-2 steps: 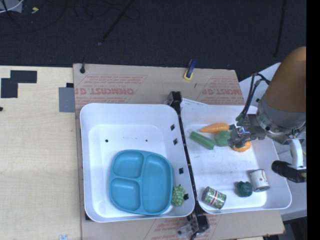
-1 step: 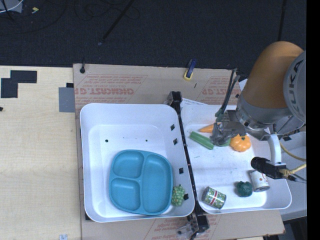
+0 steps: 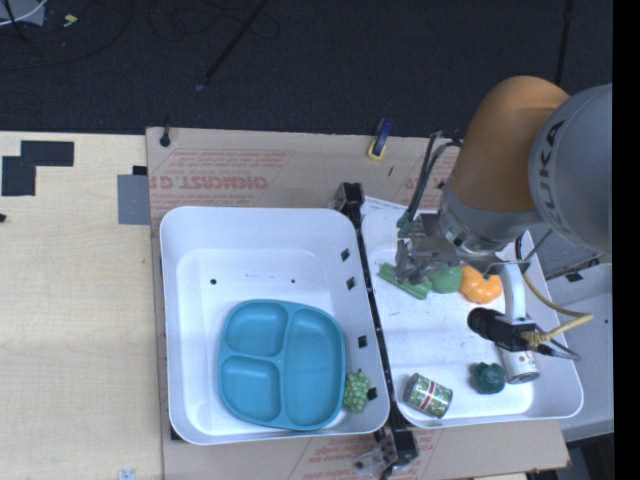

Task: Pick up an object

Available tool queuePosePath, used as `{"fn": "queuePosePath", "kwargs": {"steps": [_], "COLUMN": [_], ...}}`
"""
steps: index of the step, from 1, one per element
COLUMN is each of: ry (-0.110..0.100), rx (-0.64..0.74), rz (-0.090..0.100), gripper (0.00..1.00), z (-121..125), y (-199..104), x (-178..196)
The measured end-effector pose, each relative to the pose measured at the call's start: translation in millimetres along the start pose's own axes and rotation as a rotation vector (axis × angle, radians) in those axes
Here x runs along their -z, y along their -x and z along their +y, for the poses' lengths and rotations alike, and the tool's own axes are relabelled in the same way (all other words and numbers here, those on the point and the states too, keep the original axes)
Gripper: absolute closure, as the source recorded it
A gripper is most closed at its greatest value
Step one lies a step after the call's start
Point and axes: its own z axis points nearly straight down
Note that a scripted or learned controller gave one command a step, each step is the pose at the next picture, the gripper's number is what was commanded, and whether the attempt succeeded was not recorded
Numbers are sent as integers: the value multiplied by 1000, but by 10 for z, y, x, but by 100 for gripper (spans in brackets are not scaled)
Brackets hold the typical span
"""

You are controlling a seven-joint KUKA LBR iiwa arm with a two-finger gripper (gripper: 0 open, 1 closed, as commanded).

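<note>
My gripper [image 3: 406, 266] is low in the right bin [image 3: 560, 400], near its back left part. It hangs right over a flat green object [image 3: 420, 284], which sticks out below and to the right of it. Whether it touches the green object is hidden by the wrist. An orange toy [image 3: 482, 287] lies just right of the green object. Closer to the front are a dark teal lump [image 3: 488, 377] and a small can with a green and red label [image 3: 428, 395] on its side.
The left bin [image 3: 200, 258] holds a blue divided plate [image 3: 282, 363] and a bumpy green cluster [image 3: 356, 391] at its front right corner. A black divider [image 3: 362, 298] runs between the bins. The big arm body [image 3: 530, 158] looms over the right bin's back.
</note>
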Motion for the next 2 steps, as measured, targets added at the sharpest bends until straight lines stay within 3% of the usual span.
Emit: {"fn": "queuePosePath", "kwargs": {"steps": [2], "ry": [0], "rx": [-1], "rz": [-1], "gripper": [100], "z": [27], "y": [56], "x": [16]}}
